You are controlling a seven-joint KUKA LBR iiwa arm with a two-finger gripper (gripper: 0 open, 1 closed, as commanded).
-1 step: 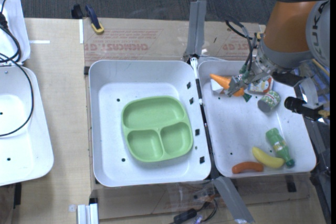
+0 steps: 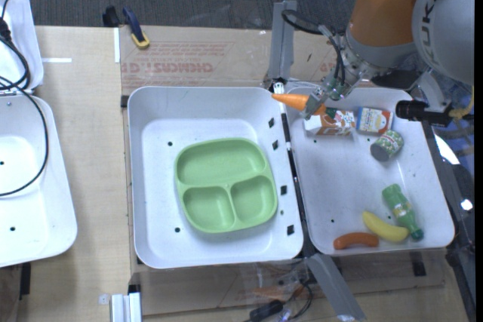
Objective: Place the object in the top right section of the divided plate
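Observation:
A green divided plate (image 2: 223, 164) lies in the middle of the left white bin (image 2: 151, 117), with one wide section at the far side and two smaller ones nearer the front. An orange toy carrot (image 2: 290, 99) hangs over the wall between the two bins, at their far end. My gripper (image 2: 320, 99) is shut on the carrot's right end, just inside the right bin (image 2: 432, 176). The carrot points left toward the left bin, up and to the right of the plate.
The right bin holds a small red-and-white carton (image 2: 333, 123), a white packet (image 2: 373, 119), a grey-green can (image 2: 387, 145), a green bottle (image 2: 401, 211), a banana (image 2: 384, 228) and a red sausage (image 2: 355, 240). A grey post (image 2: 282, 41) stands behind the bins.

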